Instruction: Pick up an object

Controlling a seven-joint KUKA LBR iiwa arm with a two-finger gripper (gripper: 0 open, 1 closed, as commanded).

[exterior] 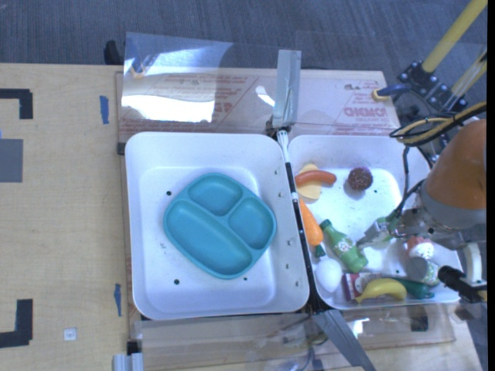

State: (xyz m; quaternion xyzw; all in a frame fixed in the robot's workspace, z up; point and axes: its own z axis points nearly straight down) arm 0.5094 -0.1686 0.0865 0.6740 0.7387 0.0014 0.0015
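Note:
My gripper (378,232) hangs low in the right bin (387,161), reaching in from the right under the grey wrist and orange band. Its tip sits just right of a green toy bottle (344,248) that lies tilted near the bin's middle. I see nothing held in it. Around it lie an orange carrot (311,223), a white egg (329,273), a yellow banana (384,288), a red-orange sausage (316,178) and a brown ball (360,179).
The left bin (147,176) holds a teal divided plate (220,224). More small toys, grey, red and green, crowd the right bin's near right corner (420,269) under the arm. Cables and yellow bars stand at the upper right.

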